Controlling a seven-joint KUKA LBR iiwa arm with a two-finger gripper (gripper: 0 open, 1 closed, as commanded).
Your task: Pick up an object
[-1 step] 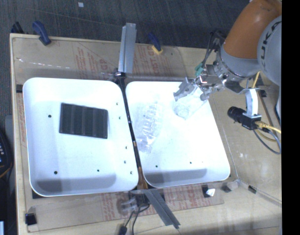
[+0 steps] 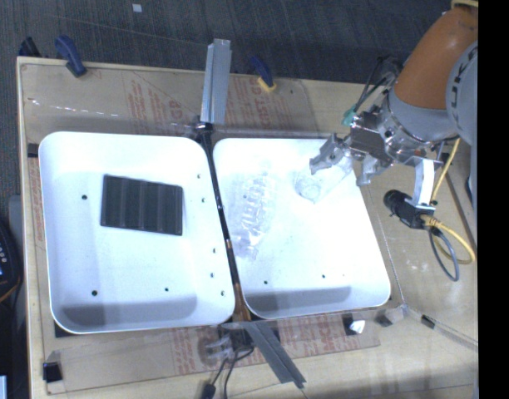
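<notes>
A flat dark grey ribbed rectangle (image 2: 142,204) lies in the left bin (image 2: 63,248). In the right bin (image 2: 354,256) a clear crinkled plastic piece (image 2: 253,208) rests near the left wall. A small clear cup-like item (image 2: 308,189) lies toward the back right. My gripper (image 2: 346,165) hangs over the right bin's back right corner, just above and right of that clear item. Its fingers (image 2: 325,158) stand spread apart, open, with nothing between them.
A metal divider bar (image 2: 216,81) rises behind the seam between the bins. Blue clamps (image 2: 71,56) hold the bench's back edge. Black and yellow cables (image 2: 429,223) loop off the right bin's rim beside the arm.
</notes>
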